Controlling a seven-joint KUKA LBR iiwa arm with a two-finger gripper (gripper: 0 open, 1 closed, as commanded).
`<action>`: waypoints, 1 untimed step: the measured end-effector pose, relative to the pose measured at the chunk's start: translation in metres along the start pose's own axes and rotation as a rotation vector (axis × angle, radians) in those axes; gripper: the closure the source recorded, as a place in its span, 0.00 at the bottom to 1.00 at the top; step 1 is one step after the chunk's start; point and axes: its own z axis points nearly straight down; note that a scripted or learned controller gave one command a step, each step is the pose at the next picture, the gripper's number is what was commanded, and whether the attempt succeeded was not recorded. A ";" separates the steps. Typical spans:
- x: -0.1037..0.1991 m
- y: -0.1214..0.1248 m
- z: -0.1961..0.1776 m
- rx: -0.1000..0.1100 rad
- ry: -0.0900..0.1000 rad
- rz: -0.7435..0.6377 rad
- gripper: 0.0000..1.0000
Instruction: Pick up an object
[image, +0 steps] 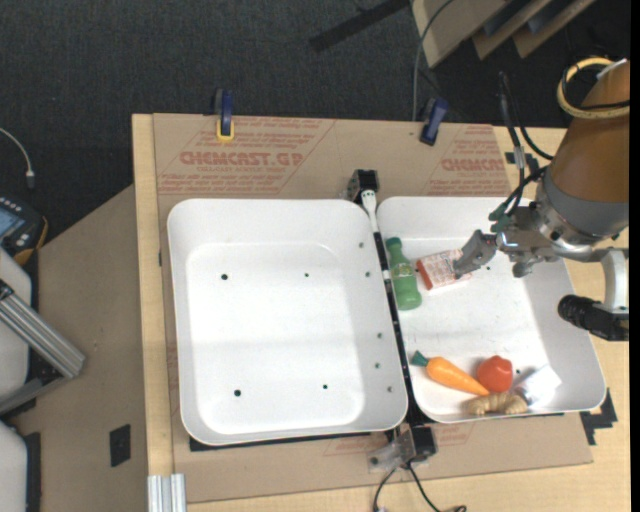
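Pincer (470, 258) closed on red-and-white packet (440, 271), mid right bin (560, 340); arm (585, 170) reaches in from bin's right edge, wrist angled down-left.

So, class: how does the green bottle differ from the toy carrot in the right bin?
The green bottle lies against the bin's left wall, lengthwise along it; the toy carrot lies slanted near the front edge. The bottle is all green and blunt-ended; the carrot is orange, tapering, with a green tip. Both lie flat in the right bin, untouched by the gripper.
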 end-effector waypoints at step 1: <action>-0.036 0.015 0.119 0.010 0.001 0.003 0.00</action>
